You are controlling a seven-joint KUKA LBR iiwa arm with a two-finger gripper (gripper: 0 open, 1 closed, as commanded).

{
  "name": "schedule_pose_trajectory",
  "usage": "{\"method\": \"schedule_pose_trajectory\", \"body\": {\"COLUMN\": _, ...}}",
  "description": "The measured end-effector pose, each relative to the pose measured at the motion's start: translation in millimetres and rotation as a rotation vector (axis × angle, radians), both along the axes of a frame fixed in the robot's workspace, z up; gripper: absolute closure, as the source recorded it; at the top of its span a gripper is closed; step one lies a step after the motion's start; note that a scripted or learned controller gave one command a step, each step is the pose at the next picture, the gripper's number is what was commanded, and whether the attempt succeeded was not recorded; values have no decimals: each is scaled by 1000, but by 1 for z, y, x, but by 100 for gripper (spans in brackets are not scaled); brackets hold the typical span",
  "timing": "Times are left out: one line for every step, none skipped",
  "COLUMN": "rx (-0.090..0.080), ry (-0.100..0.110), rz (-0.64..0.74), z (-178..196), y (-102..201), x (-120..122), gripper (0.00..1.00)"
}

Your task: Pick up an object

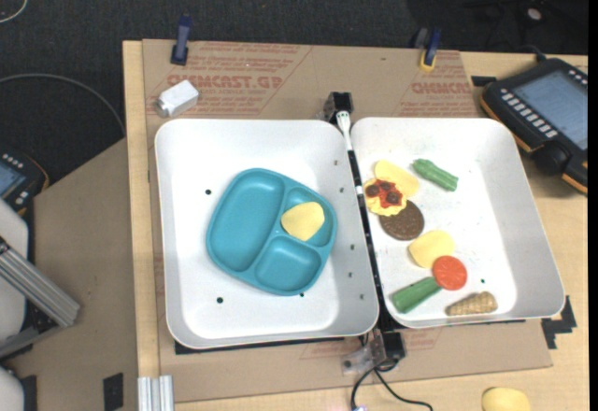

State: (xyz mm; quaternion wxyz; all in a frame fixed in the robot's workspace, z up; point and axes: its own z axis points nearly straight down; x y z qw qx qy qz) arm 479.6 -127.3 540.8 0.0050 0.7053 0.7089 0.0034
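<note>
Two shallow white bins side by side, smooth and glossy with rounded corners, on a brown board printed with faded red lettering.

In the left bin (177, 213): a teal plastic plate (245, 230), rounded, split into three compartments, turned at a slant. In its upper right compartment, a pale yellow oval piece (303, 220), smooth and slightly domed.

In the right bin (505, 204), toy food bunched near the left wall:
- a short, bumpy green pod (435, 175) at the top
- a flat yellow wavy-edged piece (388, 190) with red and dark blotches
- a dark brown disc (402, 220) touching it just below
- a yellow rounded lump (429, 248)
- a glossy red-orange round (449, 272) against that lump
- a smooth green stick (414, 293) lying at a slant
- a tan, ridged cone (471, 304) near the front wall

State of the gripper: impossible to tell.

Behind the bins, a small white block (177, 98). At the right, a black handheld controller (547, 110).
</note>
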Motion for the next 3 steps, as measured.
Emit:
{"method": "schedule_pose_trajectory", "body": {"rx": -1, "ry": 4, "rz": -5, "z": 6, "y": -2, "x": 1, "gripper": 100}}
{"method": "schedule_pose_trajectory", "body": {"rx": -3, "ry": -1, "rz": -5, "z": 17, "y": -3, "x": 1, "gripper": 100}}
{"method": "schedule_pose_trajectory", "body": {"rx": -5, "ry": -6, "rz": -4, "z": 27, "y": -3, "x": 2, "gripper": 100}}
